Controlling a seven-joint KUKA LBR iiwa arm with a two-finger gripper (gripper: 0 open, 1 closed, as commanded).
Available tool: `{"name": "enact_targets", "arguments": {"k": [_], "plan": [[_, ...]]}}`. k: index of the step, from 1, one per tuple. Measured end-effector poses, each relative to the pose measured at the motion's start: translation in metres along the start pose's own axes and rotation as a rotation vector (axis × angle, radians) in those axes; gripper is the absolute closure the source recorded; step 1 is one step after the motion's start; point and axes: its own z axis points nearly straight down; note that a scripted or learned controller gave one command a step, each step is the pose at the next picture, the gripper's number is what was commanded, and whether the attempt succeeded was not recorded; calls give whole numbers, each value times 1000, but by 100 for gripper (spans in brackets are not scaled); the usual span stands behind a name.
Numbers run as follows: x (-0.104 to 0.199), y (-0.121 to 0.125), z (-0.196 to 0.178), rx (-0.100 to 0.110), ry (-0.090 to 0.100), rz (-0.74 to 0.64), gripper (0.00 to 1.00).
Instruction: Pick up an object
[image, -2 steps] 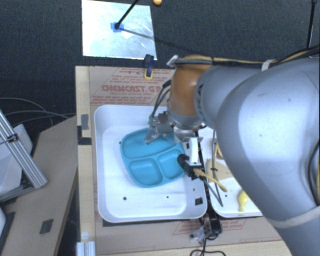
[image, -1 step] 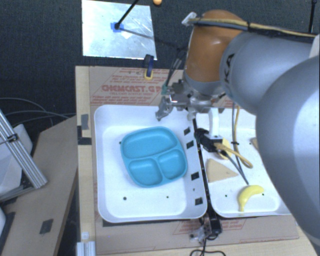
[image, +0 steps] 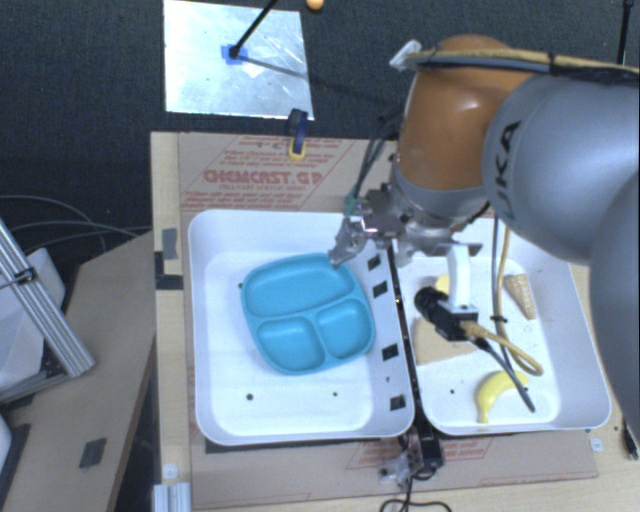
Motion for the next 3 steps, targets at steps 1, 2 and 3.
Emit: {"name": "enact_targets", "arguments": {"k": [1, 2, 3], "plan": [[1, 3, -9, -2, 0, -4, 100], [31, -33, -91, -8, 3, -4, 100], [29, -33, -99, -6, 0, -6, 100]]}}
